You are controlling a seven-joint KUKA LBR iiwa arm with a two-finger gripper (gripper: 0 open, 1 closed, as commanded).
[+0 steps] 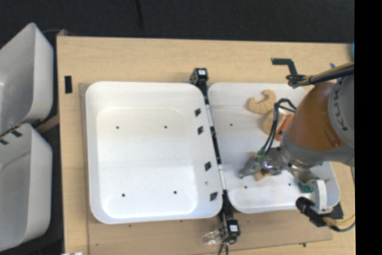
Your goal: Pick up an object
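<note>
The gripper (253,168) hangs low in the right bin (239,200), below the tan piece (261,103); its grip state cannot be told. A good pick needs it centred before closing.

Both white bins (143,152) look like smooth, faintly glossy plastic. The bench (149,60) beneath looks like pale matt wood. Just beyond the jaws, a tan curved object (261,103) appears matt, wood-like. The arm's orange band (313,119) has a satin sheen.

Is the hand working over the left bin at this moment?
No, the hand is low over the right bin, close to the divider, while the left bin lies apart from it.
</note>
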